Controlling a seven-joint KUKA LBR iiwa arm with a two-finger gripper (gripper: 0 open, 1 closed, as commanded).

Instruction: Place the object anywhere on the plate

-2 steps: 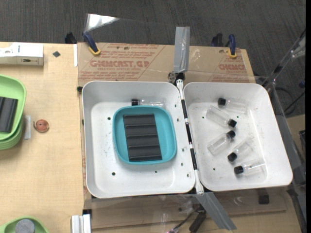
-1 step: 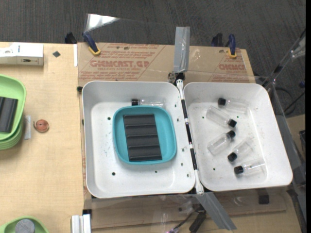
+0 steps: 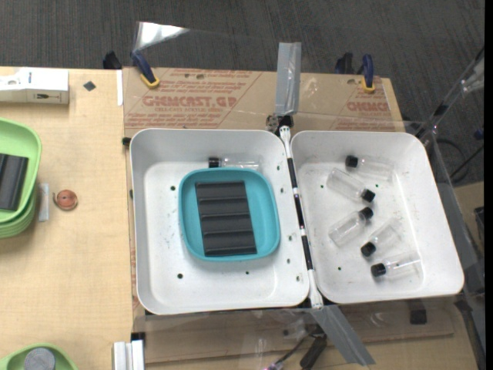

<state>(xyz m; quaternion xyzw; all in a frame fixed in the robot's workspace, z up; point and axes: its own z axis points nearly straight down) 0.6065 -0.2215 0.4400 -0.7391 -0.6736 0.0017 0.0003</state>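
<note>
A teal square plate (image 3: 266, 206) lies in the middle of the left white bin (image 3: 154, 276). A dark ribbed rectangular block (image 3: 225, 217) rests on the plate's centre. Just beyond the plate's far edge, a clear vial with a black cap (image 3: 231, 163) lies on the bin floor. The right white bin (image 3: 431, 206) holds several more clear vials with black caps, among them one near the far wall (image 3: 363, 166), one in the middle (image 3: 348, 225) and one near the front right (image 3: 397, 267).
A grey divider strip (image 3: 296, 206) runs between the two bins. Cardboard (image 3: 200, 99) held by clamps lies behind them. On the wooden bench to the left are a green tray (image 3: 19, 179), a small brown disc (image 3: 66, 200) and a white box (image 3: 35, 85).
</note>
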